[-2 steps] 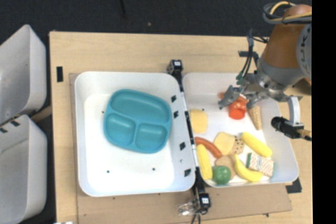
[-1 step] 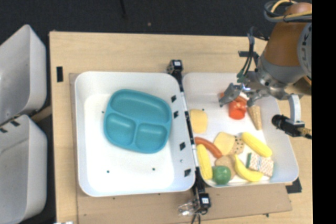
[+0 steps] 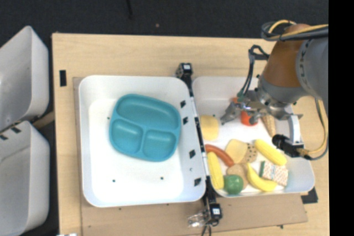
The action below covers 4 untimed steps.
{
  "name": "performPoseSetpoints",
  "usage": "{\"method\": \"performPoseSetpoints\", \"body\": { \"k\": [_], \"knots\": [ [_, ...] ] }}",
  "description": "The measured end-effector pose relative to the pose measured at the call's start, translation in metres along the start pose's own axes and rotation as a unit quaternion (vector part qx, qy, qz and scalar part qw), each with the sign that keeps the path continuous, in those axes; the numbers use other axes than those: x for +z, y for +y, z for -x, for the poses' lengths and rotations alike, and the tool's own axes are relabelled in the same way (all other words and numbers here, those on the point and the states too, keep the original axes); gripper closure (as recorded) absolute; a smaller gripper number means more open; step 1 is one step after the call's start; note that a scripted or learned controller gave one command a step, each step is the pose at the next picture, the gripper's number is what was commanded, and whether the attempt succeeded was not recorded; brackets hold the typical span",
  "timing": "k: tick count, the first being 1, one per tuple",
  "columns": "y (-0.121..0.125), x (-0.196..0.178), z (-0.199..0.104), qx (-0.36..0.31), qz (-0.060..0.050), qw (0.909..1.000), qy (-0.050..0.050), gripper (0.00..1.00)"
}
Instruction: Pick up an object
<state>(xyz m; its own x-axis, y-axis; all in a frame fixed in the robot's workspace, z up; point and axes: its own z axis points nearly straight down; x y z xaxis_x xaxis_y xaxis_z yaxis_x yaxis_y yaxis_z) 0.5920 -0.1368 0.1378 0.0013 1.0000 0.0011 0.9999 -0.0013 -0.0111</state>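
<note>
Gripper (image 3: 242, 111) of the grey arm with the orange band hangs low inside the right-hand shallow white bin (image 3: 218, 88), over its upper part, with something small and red-orange (image 3: 250, 118) just beside its tip. Whether that is part of the tool or a toy I cannot tell, nor can I tell whether the gripper is spread or pressed together, so no hold can be claimed. The step in hand looks like the descent onto a target, with nothing lifted yet. Candidates lie near: a pale yellow cheese-like block (image 3: 209, 127) to its left and, further toward the bin's lower end, a red sausage-shaped toy (image 3: 219, 154), yellow plastic bananas (image 3: 270, 152) and a green round fruit (image 3: 234, 184). Next, the move calls for settling squarely over one item, closing and lifting straight. In the left white bin (image 3: 91, 174) lies a teal divided plastic plate (image 3: 145, 127).
</note>
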Motion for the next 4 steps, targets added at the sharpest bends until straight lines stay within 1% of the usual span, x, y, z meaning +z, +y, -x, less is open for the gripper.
{"method": "performPoseSetpoints", "body": {
  "k": [1,2,4],
  "knots": [
    [0.0,0.043,0.001,0.001,0.003,1.0,-0.001,0.0],
    [0.001,0.034,0.002,0.003,0.002,1.0,0.0,1.0],
    [0.007,-0.045,0.007,0.0,0.005,1.0,-0.001,1.0]
  ]
}}
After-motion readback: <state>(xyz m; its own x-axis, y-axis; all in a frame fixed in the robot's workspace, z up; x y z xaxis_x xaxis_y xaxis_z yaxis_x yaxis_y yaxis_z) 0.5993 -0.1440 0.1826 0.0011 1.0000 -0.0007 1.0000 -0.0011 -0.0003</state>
